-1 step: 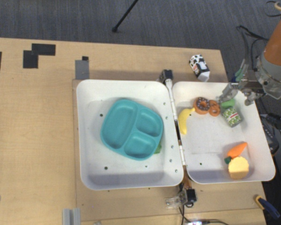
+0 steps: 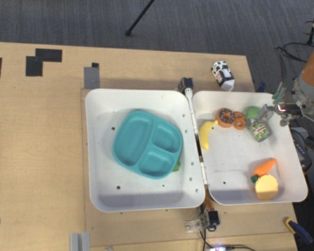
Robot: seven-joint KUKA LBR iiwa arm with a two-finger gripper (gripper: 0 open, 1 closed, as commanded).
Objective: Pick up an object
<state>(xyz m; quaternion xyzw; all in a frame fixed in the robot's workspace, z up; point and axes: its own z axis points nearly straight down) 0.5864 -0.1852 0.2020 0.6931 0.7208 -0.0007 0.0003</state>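
Camera view, looking down at a slant: gripper (image 2: 270, 110) at the far right, poised over the upper right corner of the right bin (image 2: 249, 201), on the end of the grey arm (image 2: 309, 95) reaching in from that side. Cannot tell how wide it is open, nor whether anything is held. Nearest candidate: green packet (image 2: 260, 130), just below and slightly left of the gripper, seemingly touching or almost touching its tip, long axis apparently slanting from upper left to lower right. Green lump (image 2: 252, 112) just left of the tip; doughnut (image 2: 231, 118) and banana (image 2: 204, 133) further left; carrot (image 2: 265, 167) and yellow block (image 2: 267, 186) well apart toward the near edge. Probably a short drop down-left onto the packet, closing across its narrow width. Teal plate (image 2: 149, 143) alone in the left bin (image 2: 105, 192).
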